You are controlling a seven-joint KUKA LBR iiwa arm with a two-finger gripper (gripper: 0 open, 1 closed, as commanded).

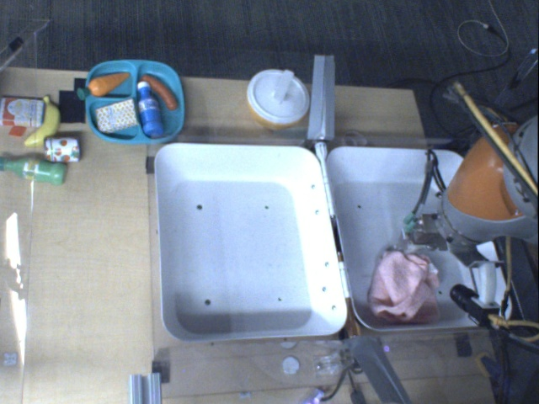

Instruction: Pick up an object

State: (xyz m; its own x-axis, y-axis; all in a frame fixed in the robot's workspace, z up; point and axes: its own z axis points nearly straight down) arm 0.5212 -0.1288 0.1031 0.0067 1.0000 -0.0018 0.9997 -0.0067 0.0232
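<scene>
My gripper (418,236) hangs low in the right bin (370,183), directly above the pink cloth (404,286), at that bin's four o'clock. I cannot tell how the gripper stands. The cloth lies crumpled on the bin floor against the near wall. The left bin (244,225) sits just beside. On the desk (76,268), at ten o'clock, rests a blue tray (173,99) of toy food.
</scene>
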